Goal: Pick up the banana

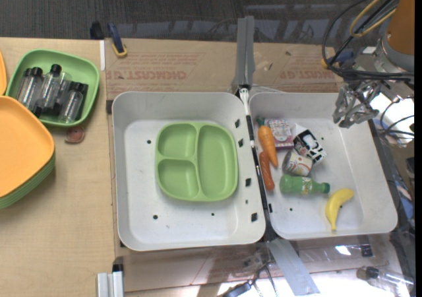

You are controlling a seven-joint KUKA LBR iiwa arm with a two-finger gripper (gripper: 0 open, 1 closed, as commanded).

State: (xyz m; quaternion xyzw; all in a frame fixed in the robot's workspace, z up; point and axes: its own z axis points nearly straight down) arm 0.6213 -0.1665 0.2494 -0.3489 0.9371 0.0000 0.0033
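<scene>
The yellow banana lies in the right bin, near its front right corner, curved and pointing toward the front edge. My gripper hangs over the bin's far right corner, well behind the banana and apart from it. Nothing shows between its fingers.
Left of the banana lie a green bottle, a small cup, a black-and-white object, two carrots and a pink packet. The left bin holds a green divided plate. Cables hang at the back right.
</scene>
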